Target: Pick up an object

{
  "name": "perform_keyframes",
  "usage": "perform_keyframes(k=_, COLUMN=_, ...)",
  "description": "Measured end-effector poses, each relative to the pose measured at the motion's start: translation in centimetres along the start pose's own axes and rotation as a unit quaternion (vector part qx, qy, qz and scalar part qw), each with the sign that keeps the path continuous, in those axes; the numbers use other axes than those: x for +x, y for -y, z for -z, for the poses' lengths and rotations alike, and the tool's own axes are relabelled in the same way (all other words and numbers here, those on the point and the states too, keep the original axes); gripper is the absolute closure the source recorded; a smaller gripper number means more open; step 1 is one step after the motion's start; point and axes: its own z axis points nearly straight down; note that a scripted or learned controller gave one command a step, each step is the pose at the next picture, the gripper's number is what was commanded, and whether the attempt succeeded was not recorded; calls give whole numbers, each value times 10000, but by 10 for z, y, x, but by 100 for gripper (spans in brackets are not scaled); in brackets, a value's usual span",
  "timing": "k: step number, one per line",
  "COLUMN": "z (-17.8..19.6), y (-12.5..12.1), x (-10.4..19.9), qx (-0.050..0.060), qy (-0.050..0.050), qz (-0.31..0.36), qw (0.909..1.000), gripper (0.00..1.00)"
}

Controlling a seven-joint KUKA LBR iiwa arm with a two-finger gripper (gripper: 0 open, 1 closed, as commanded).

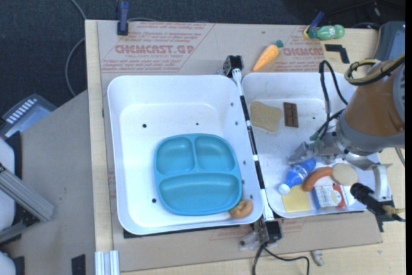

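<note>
The right bin (277,90) holds a tan bread slice (266,116), a small brown chocolate bar (291,114), a blue bottle with a white cap (296,177), an orange-red sausage (317,177), a pale round piece (345,174), a yellow cheese slice (297,201) and a small printed carton (330,196). My gripper (308,152) hangs low over the bin's right half, just above the blue bottle and the sausage. The wrist hides what lies right under it.
The left bin (129,106) holds a blue divided plate (196,174), with a brown pretzel-like piece (242,208) at its front right corner. On the bench behind the bins lie a toy carrot (266,56), a green bottle (328,31) and a blue clamp (122,16).
</note>
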Motion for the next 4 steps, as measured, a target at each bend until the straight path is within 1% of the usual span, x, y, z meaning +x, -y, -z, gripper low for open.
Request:
perform_keyframes(k=1, z=1, y=-58, x=40, qx=-15, qy=-2, qz=14, qw=10000, gripper=0)
perform_keyframes(k=2, z=0, y=0, x=45, qx=2, qy=-5, qz=4, qw=10000, gripper=0)
perform_keyframes(k=3, z=26, y=-16, x=9, qx=-14, qy=5, qz=2, qw=10000, gripper=0)
perform_keyframes(k=4, z=0, y=-86, x=43, qx=-13, qy=-2, qz=13, qw=10000, gripper=0)
